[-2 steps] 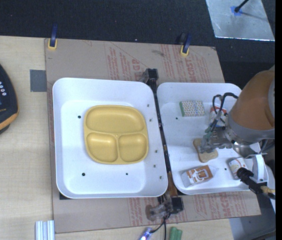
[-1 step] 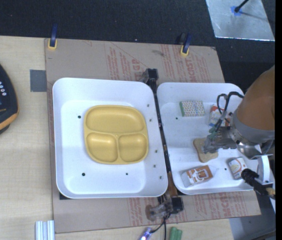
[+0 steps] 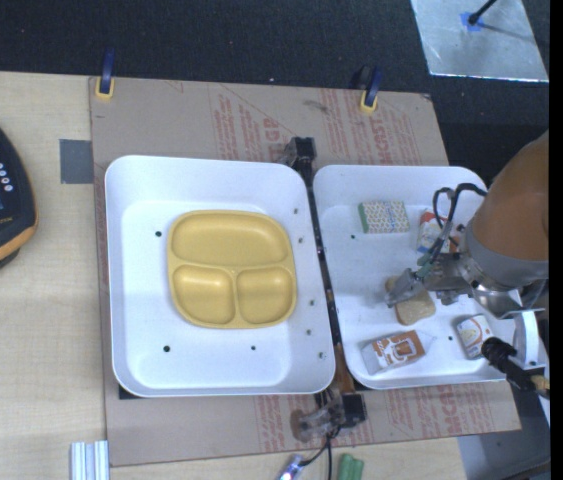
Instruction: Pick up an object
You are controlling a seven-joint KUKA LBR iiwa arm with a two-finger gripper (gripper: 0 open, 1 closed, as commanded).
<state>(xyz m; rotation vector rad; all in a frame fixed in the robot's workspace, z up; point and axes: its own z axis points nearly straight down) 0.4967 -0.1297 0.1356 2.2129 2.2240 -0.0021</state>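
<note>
Near edge of the right bin [image 3: 356,368], at 6 o'clock: a brown packet [image 3: 394,349], a small cup [image 3: 471,334] beside it. Above these the pincer [image 3: 409,286] sits low over a tan chunk [image 3: 416,309]; we cannot tell its state, nothing visibly gripped. Farther, at 12 o'clock, a patterned packet [image 3: 383,216]. We judge the chunk the target: centre over it, drop straight, keep off the brown packet. Left bin [image 3: 126,268] holds 1 yellow tray [image 3: 232,268].
</note>
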